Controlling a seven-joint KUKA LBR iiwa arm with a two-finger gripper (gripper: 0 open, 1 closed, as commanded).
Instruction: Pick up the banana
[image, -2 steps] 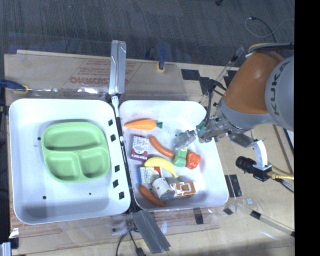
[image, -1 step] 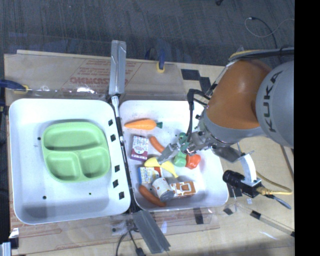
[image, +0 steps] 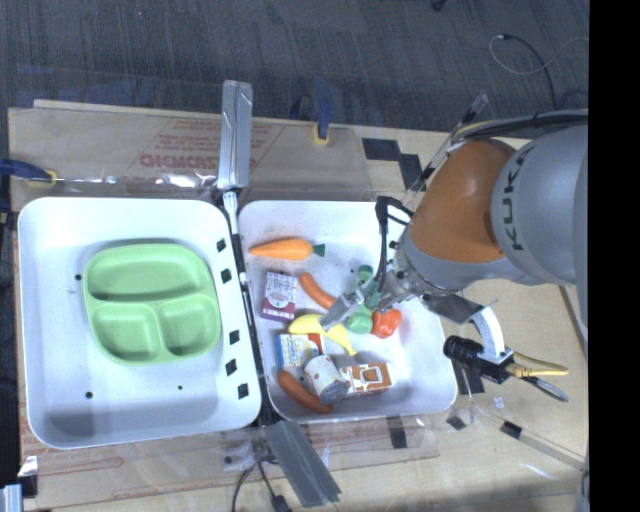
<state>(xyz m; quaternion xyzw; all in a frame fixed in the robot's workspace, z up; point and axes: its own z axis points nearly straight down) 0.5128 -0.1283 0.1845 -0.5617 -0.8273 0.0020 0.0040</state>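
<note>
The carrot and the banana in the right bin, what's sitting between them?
In the camera view, a small pink-and-white carton and an orange sausage-shaped piece lie between the carrot above and the banana below.

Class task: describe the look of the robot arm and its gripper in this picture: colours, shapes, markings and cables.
The arm is bulky and rounded, with a grey shell, a wide orange band above the wrist and dark lettering reading KUKA on the grey part. Thin dark cables run along the wrist. The gripper is slim and metallic grey.

Yellow banana (image: 322, 328), orange carrot (image: 281, 249), green tray (image: 152, 301).
</note>
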